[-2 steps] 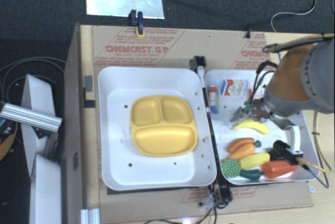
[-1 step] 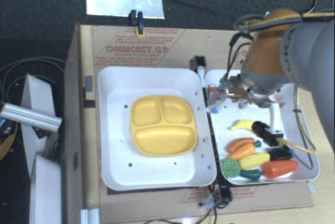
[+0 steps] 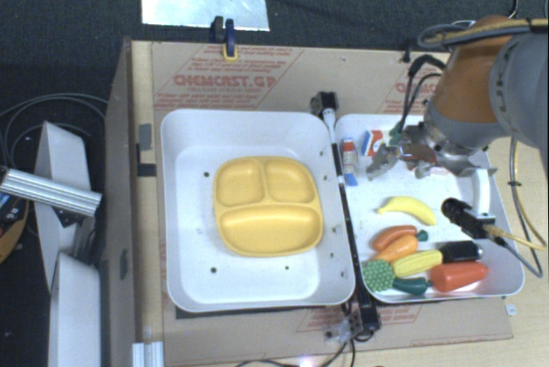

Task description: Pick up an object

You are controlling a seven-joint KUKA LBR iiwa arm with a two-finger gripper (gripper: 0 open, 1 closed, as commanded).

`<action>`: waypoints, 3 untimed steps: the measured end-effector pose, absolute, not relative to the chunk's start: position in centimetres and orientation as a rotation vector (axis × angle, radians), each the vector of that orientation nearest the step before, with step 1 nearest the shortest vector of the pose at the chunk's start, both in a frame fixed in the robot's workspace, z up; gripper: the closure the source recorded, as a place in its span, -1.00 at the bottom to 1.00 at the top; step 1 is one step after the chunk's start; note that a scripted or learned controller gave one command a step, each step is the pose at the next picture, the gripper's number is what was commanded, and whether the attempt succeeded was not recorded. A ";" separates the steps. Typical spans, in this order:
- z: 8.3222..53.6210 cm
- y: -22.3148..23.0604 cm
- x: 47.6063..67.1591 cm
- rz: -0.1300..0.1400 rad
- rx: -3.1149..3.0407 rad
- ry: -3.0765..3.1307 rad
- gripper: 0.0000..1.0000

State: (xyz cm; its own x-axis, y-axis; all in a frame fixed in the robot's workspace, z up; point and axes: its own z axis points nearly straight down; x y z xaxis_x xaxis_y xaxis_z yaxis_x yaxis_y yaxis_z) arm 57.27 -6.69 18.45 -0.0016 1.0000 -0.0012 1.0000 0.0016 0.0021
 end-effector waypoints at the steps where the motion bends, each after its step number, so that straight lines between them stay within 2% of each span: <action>1: 11.2 -8.5 58.0 -0.001 2.221 2.223 -1.00; 2: 8.4 -15.4 48.8 -0.002 2.222 2.220 -1.00; 3: 9.5 -15.3 49.0 0.005 2.218 2.222 1.00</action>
